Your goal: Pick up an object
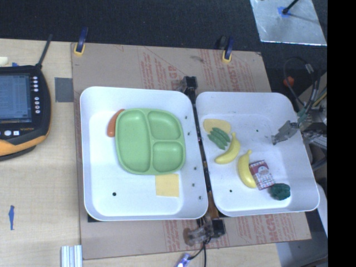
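Worktop [44,204], items left to right. One teach pendant [19,110], at the left edge. Two white bins side by side.

Left bin [94,204]:
- one orange-red piece [112,124], mostly hidden under the tray's left rim
- one green divided tray [150,142] with three compartments
- one yellow square slice [167,185], just below the tray

Right bin [250,107]:
- one pale yellow slice [214,124]
- one green pod [219,138] lying across that slice
- two bananas: one [228,152] beside the pod, one [246,171] lower right
- one red-and-white packet [261,174], touching the second banana
- one dark green lump [280,191], at the lower right corner

End effector [283,132]: low at the right bin's right wall, well apart from every item; whether the fingers are apart or together I cannot tell.
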Controlling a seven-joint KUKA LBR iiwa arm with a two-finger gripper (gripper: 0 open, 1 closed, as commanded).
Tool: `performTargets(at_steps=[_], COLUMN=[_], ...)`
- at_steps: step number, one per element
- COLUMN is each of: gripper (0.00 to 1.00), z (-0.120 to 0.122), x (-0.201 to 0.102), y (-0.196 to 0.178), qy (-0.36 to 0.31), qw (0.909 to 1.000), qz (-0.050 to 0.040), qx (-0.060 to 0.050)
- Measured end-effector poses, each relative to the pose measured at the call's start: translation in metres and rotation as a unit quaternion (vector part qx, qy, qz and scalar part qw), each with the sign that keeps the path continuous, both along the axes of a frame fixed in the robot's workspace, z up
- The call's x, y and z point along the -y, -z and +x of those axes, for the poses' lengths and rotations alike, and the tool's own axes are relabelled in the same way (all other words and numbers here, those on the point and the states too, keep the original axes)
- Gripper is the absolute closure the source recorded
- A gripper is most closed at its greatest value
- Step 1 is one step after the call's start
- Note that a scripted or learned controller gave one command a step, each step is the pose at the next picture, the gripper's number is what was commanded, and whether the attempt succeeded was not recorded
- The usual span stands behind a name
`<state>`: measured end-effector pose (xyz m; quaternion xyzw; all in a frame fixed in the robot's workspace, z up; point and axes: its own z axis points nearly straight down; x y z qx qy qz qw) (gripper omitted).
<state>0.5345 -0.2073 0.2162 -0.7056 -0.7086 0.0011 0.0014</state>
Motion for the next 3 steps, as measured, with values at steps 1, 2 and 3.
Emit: performTargets(at_steps=[1, 2, 3], gripper=[0.00, 0.00, 0.00], z=[-0.004, -0.050, -0.039], x=[-0.089, -0.058, -0.068], y=[0.021, 0.117, 0.121], qy=[-0.002, 0.000, 0.001], qw=[1.0000, 1.0000, 1.0000], qz=[0.0001, -0.0005, -0.0038], qx=[-0.001, 0.001, 0.004])
